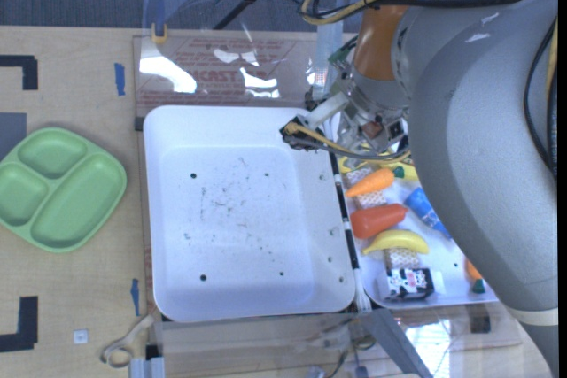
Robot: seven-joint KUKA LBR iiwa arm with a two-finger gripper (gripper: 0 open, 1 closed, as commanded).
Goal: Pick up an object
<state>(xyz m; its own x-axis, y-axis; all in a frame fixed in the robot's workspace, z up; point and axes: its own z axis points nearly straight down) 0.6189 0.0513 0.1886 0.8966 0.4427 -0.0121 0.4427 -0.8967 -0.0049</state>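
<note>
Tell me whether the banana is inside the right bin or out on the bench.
Inside. The banana lies on the right bin floor, beside a red pepper and a carrot.

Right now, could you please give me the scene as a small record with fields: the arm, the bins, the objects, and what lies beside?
arm: grey KUKA arm with orange band, above the right bin's far part
left bin: white, bare floor with small marks
right bin: partly covered by the arm
objects in right bin: carrot, red pepper, banana, blue item, black and white packet
beside: green divided plate on the bench, left of the bins
pincer: state cannot be told
</note>
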